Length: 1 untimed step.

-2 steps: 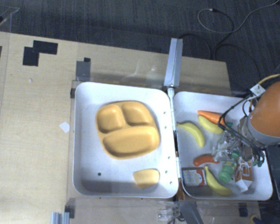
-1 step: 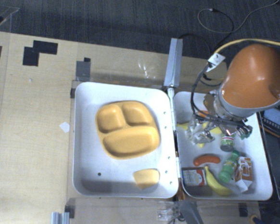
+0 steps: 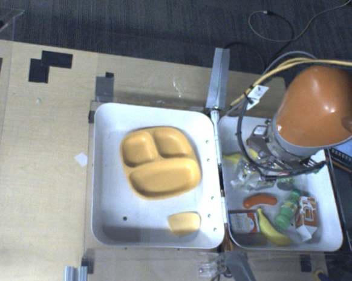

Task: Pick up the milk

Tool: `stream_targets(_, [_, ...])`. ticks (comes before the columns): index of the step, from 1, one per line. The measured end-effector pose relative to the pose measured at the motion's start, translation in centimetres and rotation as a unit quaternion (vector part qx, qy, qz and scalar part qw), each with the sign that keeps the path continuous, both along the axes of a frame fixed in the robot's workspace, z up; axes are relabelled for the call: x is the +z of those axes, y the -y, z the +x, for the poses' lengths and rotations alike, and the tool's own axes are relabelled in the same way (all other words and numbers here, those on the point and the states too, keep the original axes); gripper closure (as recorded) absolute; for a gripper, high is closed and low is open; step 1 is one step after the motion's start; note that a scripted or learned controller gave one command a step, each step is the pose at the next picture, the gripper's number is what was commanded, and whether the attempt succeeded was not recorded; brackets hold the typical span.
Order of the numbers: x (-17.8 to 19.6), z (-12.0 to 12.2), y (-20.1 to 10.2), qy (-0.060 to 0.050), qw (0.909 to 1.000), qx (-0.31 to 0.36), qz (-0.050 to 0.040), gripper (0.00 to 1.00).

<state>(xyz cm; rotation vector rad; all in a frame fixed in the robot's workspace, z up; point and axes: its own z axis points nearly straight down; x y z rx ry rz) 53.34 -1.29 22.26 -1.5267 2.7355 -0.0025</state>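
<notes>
Milk carton (image 3: 307, 215) lies at the right bin's (image 3: 332, 243) near right corner, beside the green bottle (image 3: 287, 211).
Treat it as light, thin-walled card: take its flat sides gently. Your hand (image 3: 253, 173) hovers near the bin's left; its opening you cannot tell.

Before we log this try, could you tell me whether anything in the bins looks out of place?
Nothing stands out. The milk lies among toy food in the right bin, and nothing has spilled. The yellow tray sits flat in the left bin.
</notes>
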Motion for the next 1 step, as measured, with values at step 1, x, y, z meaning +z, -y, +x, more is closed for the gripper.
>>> stream_targets(1, [12.32,-4.16,3.59,0.002,0.9964,-0.084,-0.0002,1.00])
